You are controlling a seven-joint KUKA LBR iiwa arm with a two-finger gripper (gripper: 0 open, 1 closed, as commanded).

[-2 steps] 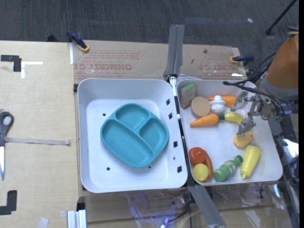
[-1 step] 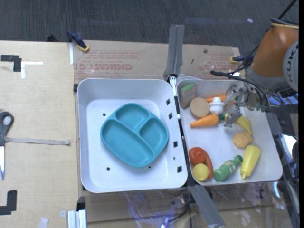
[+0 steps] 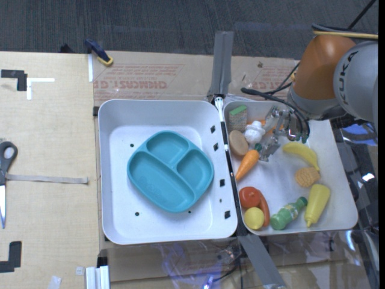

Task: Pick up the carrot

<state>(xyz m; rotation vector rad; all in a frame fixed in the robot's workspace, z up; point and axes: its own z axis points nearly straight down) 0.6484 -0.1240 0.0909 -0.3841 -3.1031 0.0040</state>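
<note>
The carrot (image 3: 246, 165) is orange with a green top. It lies slanted along the left side of the right bin (image 3: 337, 221), its tip toward the bin's left wall. My gripper (image 3: 272, 138) hangs low over the bin just right of and above the carrot's green end, close to it. The wrist hardware hides whether it touches the carrot. The orange-banded arm (image 3: 322, 65) comes in from the upper right.
Around the carrot lie a brown potato (image 3: 239, 142), a white garlic (image 3: 255, 129), a banana (image 3: 302, 153), a red tomato (image 3: 251, 196), a lemon (image 3: 255, 217), a green bottle (image 3: 287, 214) and a yellow squash (image 3: 317, 204). The left bin (image 3: 111, 209) holds a blue divided plate (image 3: 171, 171).
</note>
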